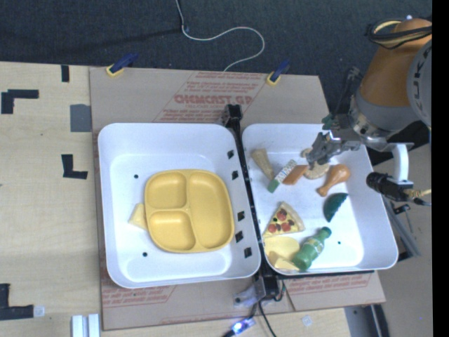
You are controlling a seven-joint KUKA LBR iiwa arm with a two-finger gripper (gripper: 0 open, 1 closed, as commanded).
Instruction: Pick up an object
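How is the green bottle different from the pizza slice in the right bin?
The green bottle is rounded and lies tilted on its side near the bin's front; the pizza slice is a flat triangle lying just behind it. The bottle is green with a lighter cap; the slice is yellow with red dots. Both rest on the right bin floor.

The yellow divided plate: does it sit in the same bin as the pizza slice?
No, the yellow divided plate lies in the left bin, the pizza slice in the right bin.
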